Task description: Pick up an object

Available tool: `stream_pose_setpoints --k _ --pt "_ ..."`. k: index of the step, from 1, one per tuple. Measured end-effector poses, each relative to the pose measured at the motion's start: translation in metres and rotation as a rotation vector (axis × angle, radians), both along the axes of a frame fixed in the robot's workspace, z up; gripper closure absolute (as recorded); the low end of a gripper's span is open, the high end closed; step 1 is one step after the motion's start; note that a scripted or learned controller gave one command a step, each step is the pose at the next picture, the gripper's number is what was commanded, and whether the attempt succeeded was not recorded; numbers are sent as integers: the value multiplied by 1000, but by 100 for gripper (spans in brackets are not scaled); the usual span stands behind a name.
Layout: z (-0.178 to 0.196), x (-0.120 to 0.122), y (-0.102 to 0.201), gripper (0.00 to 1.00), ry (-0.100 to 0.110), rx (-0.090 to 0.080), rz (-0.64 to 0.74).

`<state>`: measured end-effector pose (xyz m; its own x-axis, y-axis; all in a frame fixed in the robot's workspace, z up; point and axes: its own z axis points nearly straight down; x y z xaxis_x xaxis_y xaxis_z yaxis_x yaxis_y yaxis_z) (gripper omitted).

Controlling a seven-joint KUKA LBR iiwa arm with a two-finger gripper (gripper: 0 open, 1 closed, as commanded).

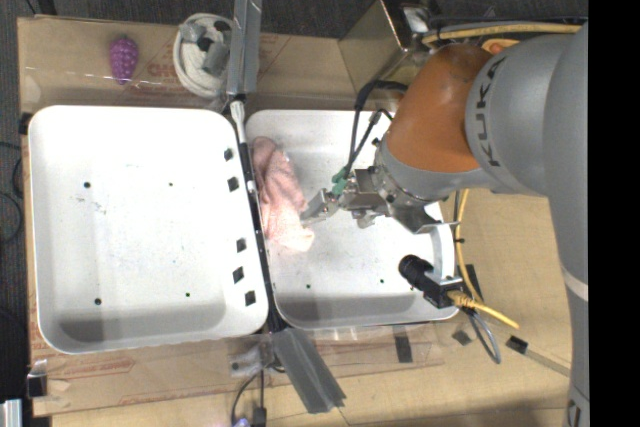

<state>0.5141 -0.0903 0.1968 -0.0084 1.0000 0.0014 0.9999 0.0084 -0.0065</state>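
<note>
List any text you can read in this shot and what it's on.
"KUKA": on the grey arm, beside its orange band, letters running sideways.
Faint red print on the cardboard by the purple object: too blurred to read.
Label on the box behind the right bin: too small to read.
Nothing else legible.

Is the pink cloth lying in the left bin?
No, the pink cloth lies in the right bin, against its left wall, next to the divider between the two bins.
</note>
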Motion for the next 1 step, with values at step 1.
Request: stream_pose_setpoints --k 1 --pt "-98 35 -4 0 -5 -1 -6"
